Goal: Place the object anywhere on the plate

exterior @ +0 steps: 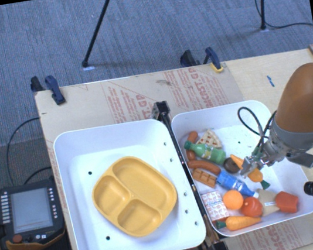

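Bench [110, 99] | right bin [236, 123]: end effector [251, 165] just above blue bottle [236, 183]

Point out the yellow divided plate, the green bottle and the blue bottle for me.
yellow divided plate [134, 195]: camera view, on the ridge between its compartments.
green bottle [207, 152]: camera view, on the middle of its body.
blue bottle [234, 182]: camera view, on the middle of its body.

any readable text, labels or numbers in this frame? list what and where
Red print on the cardboard sheet under the bins: upside down and too blurred to quote with confidence.
Small packet in the right bin: red-and-white pattern, too small to read.
Pendant on the floor at left: screen and keys show no legible characters.
Nothing else carries text.
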Controlling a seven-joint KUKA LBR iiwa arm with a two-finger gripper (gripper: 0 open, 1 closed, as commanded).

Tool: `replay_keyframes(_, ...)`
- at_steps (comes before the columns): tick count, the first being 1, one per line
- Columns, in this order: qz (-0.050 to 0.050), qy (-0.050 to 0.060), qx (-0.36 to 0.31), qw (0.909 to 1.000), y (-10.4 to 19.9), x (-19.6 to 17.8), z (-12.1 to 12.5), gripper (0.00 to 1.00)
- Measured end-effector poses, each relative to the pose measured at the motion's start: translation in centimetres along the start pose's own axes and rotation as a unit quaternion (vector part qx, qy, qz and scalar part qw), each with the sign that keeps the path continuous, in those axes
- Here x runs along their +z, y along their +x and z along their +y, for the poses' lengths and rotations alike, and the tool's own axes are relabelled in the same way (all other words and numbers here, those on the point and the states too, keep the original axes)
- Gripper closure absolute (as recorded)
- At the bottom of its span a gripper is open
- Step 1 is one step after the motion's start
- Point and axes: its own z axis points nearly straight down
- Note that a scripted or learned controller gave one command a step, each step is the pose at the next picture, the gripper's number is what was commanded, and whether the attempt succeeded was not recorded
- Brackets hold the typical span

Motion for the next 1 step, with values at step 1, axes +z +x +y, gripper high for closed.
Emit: replay_keyframes(1, 0.000, 0.000, 0.000, 1.0000, 0.00, 0.00, 0.00, 0.00)
